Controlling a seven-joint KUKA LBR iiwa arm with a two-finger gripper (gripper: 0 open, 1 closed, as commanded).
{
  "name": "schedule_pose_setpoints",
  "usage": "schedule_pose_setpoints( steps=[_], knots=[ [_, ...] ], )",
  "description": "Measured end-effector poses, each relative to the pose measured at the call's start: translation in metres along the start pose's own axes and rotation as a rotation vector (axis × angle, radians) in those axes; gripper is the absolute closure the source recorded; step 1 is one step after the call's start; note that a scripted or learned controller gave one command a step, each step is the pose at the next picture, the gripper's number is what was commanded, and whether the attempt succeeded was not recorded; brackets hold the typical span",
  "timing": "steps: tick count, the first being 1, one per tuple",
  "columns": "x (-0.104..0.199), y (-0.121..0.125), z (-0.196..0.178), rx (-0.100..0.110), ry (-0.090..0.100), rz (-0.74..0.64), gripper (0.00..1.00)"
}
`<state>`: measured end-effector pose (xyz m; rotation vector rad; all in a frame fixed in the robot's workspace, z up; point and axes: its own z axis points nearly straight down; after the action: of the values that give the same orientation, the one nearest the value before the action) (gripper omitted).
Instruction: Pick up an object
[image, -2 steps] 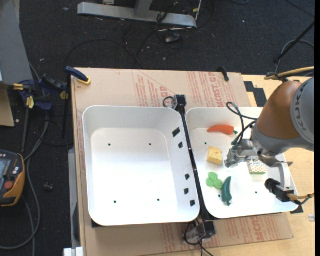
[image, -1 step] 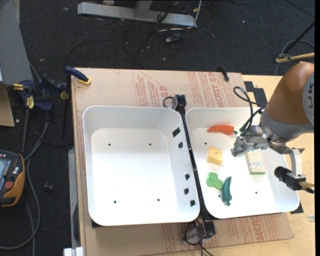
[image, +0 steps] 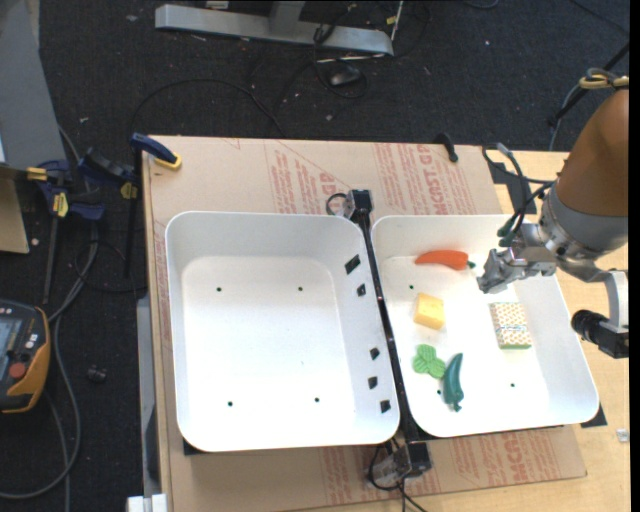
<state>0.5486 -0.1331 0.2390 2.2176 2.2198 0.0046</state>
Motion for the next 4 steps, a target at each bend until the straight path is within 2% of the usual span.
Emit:
schedule_pose_setpoints(
  steps=[1,2,3,4],
  knots=[
    [0.0,0.001,-0.051,0.001,0.0,0.001,1.0],
    [0.048,0.016,-0.05,0.005,0.002,-0.003,1.0],
    [0.099,0.032,-0.025,0.007,0.002,-0.004,1.0],
    [0.147,0.048,-0.024,0.005,0.002,-0.004,1.0]
  ],
)
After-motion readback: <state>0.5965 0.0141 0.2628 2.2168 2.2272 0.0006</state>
